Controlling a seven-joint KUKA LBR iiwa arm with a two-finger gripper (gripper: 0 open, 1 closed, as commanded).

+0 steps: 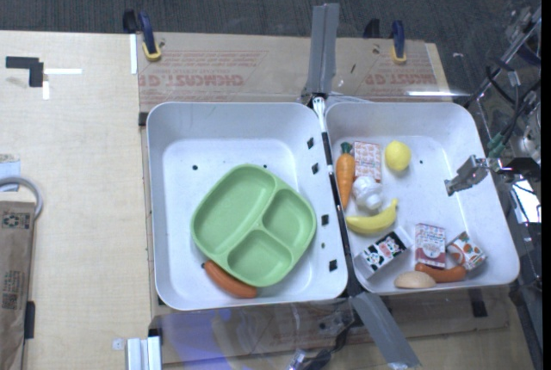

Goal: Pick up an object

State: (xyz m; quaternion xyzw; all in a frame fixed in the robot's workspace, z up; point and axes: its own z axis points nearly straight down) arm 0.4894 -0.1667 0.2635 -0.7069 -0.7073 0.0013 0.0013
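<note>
Gripper: the gripper sits low at the right wall of the right bin; whether it is apart or together cannot be told, and nothing shows clamped in it.
Right bin contents: a lemon, a carrot, a banana, a small carton, two little boxes near the front right corner, and a sausage beside a bread roll.
Left bin: a green divided plate lying over an orange sausage at the front.
Nearest thing: likely the lemon, lying to the gripper's left and slightly farther back, with bare bin floor between them.
Long axis: the lemon is round, so no approach angle matters; the banana lies across the bin, curved side toward the front.
Task progress: nothing lifted yet.
</note>
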